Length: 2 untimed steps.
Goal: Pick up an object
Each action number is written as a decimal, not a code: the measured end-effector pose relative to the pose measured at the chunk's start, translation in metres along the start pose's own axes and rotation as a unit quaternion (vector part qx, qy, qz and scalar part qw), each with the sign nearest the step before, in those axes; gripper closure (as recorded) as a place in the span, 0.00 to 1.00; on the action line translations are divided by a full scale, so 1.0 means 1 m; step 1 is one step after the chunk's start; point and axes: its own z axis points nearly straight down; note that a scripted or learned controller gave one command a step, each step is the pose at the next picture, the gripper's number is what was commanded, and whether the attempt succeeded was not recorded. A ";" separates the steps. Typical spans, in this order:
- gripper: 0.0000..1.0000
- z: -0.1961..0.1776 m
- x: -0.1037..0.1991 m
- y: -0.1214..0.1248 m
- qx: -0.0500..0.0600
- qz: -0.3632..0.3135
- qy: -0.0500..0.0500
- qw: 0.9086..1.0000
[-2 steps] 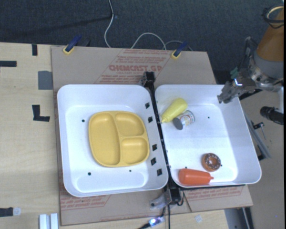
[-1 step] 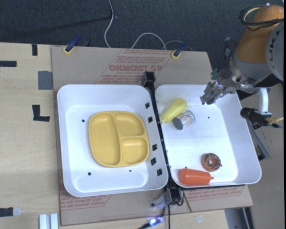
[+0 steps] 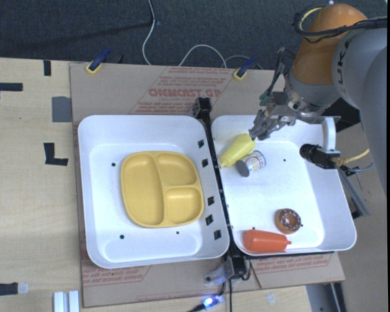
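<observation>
The yellow toy [image 3: 237, 150], a stubby banana-like piece, lies in the right bin [image 3: 312, 194] directly under and just to the lower left of the end effector [image 3: 259, 130]. Its greenish upper end is right at the tip of the end effector, and the rest slants away toward the wall between the two bins. The end effector hangs low over that upper end. From this angle it is not possible to tell how far open it is, or whether it has hold of anything or only touches the toy. A small can [image 3: 252, 163] lies on its side just below the end effector, pressed against the toy's lower flank, so it crowds that side. Farther below the end effector, well apart from it, a chocolate donut [image 3: 288, 220] sits on the bin floor. An orange carrot [image 3: 265, 240] lies beyond the donut along the near rim. Off to the end effector's left, past the dividing wall, the left bin [image 3: 91, 135] holds a yellow divided plate [image 3: 162, 188]. Both bins rest on a cardboard sheet [image 3: 175, 90] on the desk [image 3: 26, 194].
</observation>
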 end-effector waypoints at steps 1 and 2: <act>1.00 -0.013 0.053 0.005 -0.001 0.000 0.000 1.000; 1.00 -0.006 0.112 0.017 0.000 0.000 0.000 1.000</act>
